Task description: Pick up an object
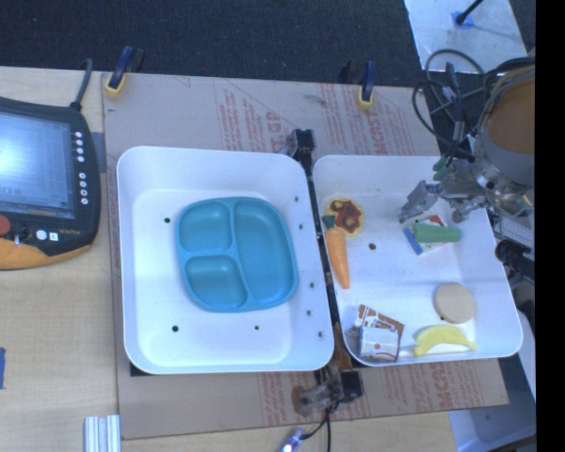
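Your gripper [436, 203] hovers with fingers spread, holding nothing, just above the green-and-blue block [431, 236] in the right bin [395, 172].

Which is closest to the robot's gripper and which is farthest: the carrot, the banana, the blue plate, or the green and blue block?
From the gripper, nearest first:
1. Green and blue block, right below it in the right bin.
2. Carrot, at the right bin's left edge.
3. Banana, at the right bin's bottom edge.
4. Blue plate, over in the left bin.
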You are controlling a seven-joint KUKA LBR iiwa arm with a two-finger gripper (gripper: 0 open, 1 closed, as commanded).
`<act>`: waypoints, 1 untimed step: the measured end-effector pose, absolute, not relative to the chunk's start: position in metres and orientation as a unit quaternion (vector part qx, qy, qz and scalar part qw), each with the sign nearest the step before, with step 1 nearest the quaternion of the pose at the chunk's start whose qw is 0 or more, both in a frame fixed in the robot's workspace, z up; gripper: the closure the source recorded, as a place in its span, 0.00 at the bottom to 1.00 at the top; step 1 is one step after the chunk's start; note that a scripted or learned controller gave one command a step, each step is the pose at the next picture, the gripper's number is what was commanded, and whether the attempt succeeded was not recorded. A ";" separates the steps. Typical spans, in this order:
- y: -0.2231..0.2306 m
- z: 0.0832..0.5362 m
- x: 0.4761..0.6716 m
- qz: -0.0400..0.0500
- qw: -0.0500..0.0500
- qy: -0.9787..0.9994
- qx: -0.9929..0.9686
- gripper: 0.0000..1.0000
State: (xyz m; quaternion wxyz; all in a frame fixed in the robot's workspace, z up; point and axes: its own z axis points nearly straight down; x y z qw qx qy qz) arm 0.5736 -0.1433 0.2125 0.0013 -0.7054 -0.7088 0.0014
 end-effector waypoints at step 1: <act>-0.206 0.120 0.583 0.003 0.002 -0.709 -0.706 0.00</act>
